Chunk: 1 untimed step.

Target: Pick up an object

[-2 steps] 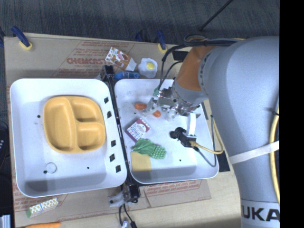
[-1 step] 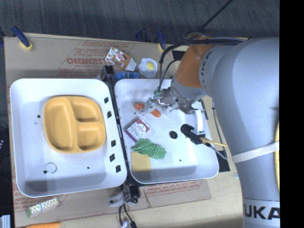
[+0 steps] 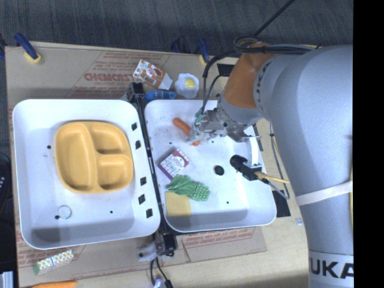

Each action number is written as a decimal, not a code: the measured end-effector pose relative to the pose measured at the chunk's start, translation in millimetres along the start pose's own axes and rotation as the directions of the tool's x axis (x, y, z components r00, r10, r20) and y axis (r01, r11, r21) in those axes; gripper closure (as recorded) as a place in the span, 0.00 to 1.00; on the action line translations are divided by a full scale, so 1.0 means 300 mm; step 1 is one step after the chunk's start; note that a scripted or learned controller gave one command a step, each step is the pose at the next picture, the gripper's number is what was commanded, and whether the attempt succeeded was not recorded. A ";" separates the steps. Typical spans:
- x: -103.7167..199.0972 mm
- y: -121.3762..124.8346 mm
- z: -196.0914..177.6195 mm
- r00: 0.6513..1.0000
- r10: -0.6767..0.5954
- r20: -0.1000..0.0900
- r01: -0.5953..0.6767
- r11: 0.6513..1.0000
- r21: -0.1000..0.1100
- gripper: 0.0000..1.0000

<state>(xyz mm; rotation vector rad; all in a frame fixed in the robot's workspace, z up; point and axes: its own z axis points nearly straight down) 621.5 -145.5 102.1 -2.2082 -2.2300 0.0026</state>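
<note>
My gripper (image 3: 198,131) hangs low over the back of the right bin (image 3: 255,212), just right of a small orange carrot-like piece (image 3: 181,125). Whether anything sits between its fingers cannot be made out. Nearer the front of that bin lie a maroon packet (image 3: 173,163), a green knobbly toy (image 3: 191,188), a tan sponge block (image 3: 178,204) and a small black disc (image 3: 219,171). The left bin (image 3: 30,221) holds a yellow divided tray (image 3: 93,156).
Behind the bins on the cardboard lie a printed snack packet (image 3: 147,72), a blue object (image 3: 159,94) and a white-and-yellow egg toy (image 3: 187,84). A wrapped sweet (image 3: 54,261) rests at the front left. The arm's large grey body covers the right side.
</note>
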 end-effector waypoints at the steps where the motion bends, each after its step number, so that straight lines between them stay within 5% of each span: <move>1: 0.110 -0.052 -0.308 0.998 0.066 0.000 -0.066 0.998 -0.002 1.00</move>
